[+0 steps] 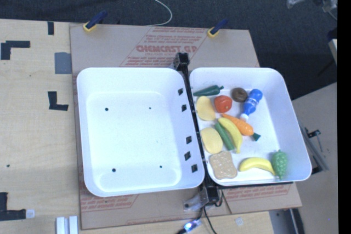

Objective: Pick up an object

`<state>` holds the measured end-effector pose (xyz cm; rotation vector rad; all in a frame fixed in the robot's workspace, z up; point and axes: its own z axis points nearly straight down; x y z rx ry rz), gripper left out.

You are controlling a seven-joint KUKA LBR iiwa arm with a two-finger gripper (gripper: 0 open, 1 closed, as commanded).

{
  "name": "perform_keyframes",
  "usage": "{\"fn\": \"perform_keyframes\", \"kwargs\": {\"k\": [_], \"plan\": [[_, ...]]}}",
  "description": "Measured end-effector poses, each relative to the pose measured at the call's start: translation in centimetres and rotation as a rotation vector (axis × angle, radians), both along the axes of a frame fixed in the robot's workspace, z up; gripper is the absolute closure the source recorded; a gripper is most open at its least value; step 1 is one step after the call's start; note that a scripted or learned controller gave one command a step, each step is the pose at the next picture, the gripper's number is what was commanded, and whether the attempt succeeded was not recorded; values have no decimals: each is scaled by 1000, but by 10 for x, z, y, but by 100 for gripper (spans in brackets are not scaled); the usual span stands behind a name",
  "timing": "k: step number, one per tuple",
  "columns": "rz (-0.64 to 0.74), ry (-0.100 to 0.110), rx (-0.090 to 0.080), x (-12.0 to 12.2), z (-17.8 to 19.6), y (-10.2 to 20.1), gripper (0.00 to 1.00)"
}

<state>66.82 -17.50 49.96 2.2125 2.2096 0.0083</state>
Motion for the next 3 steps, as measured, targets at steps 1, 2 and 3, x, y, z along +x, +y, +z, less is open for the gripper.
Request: {"fn": "perform_keyframes", "kwargs": {"k": [1, 2, 3], "plan": [[4, 13, 3, 1, 1, 4, 100], [14, 9, 9, -27, 39, 113, 100], [5, 33, 8, -51, -201, 156, 100]]}}
